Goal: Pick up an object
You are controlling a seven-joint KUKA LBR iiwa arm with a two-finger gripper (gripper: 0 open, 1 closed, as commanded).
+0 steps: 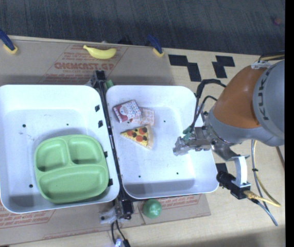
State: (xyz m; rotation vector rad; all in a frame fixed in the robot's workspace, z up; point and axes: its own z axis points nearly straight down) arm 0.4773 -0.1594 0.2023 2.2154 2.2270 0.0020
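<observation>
In the right bin lie a pizza slice toy, a red and white packet and a pinkish card-like piece beside it. My gripper hangs over the right side of that bin, to the right of the pizza slice and apart from it. Nothing shows between its fingers. The arm's orange band sits above the bin's right rim.
The left bin holds a green divided tray. A yellow banana lies on the cardboard behind the bins. A green ball rests in front of the right bin. Cables trail at the lower right.
</observation>
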